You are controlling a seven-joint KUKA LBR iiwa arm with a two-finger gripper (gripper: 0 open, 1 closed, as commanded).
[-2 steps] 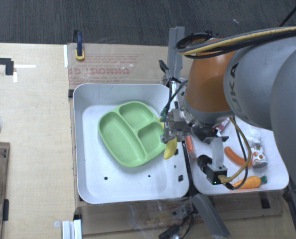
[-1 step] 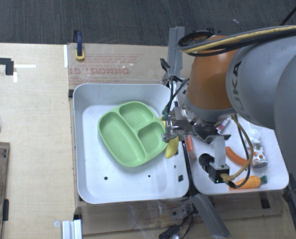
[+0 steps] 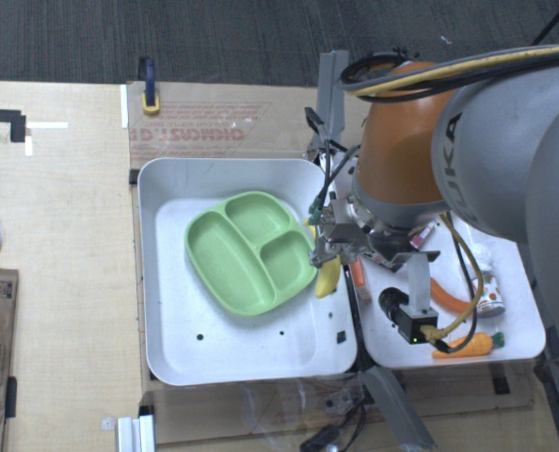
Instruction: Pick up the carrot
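Claw (image 3: 328, 252) first: we find it low over the seam where the two white bins meet, tucked under the orange band of the arm (image 3: 402, 149), and we cannot tell from this slanted view how it is set, since the wrist and its cables cover most of it. Just beside it, on the side of the left bin (image 3: 157, 281), a yellow piece (image 3: 327, 277) lies against the rim of the green divided plate (image 3: 249, 250); we cannot say whether the claw touches it. Our carrot (image 3: 468, 346) is elsewhere: it lies in the right bin (image 3: 529, 290), away from the claw toward the near right corner, close to the bin's front wall. Its long axis runs roughly along that front wall, with the orange body pointing back toward the claw's side and a green tuft at the far end. A curved orange strip (image 3: 449, 298) lies between the claw and the carrot, nearer the claw. We judge the coming move to be a shift across the right bin toward that front corner, closing across the carrot's short width.
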